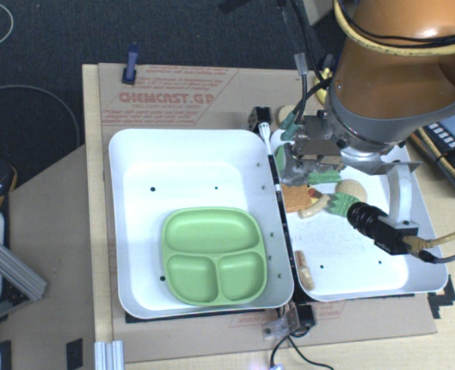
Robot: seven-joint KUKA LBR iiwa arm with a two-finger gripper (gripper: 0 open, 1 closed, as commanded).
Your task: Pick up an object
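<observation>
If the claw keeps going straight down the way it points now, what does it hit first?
Probably the small pile of toy food in the right bin, right under the claw, though depth is hard to judge from this slant.

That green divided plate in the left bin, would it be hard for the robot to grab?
Probably awkward. The green plate lies flat on the left bin, so its low rim offers little to pinch. It looks like stiff moulded plastic, likely light. Its smooth surface may slip or slide when pushed.

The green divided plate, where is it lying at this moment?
The green divided plate lies in the left bin, toward its near edge and close to the wall shared with the right bin.
</observation>
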